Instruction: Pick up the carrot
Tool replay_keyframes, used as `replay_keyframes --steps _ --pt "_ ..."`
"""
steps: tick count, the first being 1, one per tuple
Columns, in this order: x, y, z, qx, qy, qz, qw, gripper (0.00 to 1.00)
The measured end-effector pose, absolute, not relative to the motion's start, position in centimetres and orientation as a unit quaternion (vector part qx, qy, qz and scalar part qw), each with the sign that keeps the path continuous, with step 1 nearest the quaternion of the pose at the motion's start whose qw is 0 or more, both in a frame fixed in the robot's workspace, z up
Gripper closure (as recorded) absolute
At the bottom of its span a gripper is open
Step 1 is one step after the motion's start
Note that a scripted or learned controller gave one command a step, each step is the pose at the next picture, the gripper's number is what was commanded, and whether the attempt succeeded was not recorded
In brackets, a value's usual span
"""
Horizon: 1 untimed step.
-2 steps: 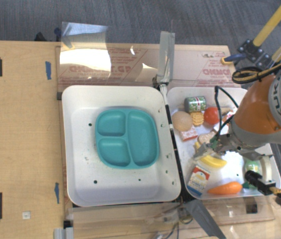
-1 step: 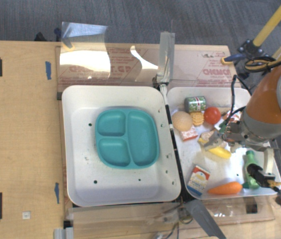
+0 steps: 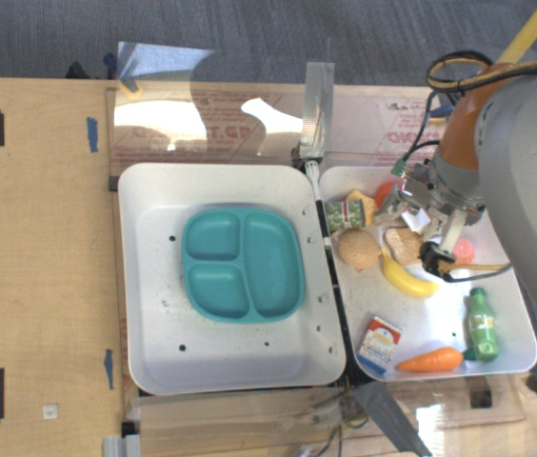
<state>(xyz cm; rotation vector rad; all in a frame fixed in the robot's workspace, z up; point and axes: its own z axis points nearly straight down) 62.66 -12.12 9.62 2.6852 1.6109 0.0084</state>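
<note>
The orange carrot (image 3: 430,360) lies on its side at the front edge of the right bin (image 3: 521,350), between a small carton (image 3: 379,344) and a green bottle (image 3: 481,324). My gripper (image 3: 411,219) hangs over the back part of that bin, well behind the carrot and apart from it. It sits just above a slice of bread (image 3: 404,246) and a yellow banana (image 3: 408,277). The grey arm with its orange band (image 3: 459,141) reaches in from the right.
Near the gripper lie a round brown bun (image 3: 357,249), a green packet (image 3: 347,211), a red item (image 3: 386,194) and a pink item (image 3: 463,250). The left bin (image 3: 145,284) holds a teal divided plate (image 3: 245,263).
</note>
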Motion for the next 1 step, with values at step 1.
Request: replay_keyframes --steps 1 --pt "59.79 -9.64 9.7 0.869 0.495 0.0082 0.009 0.0"
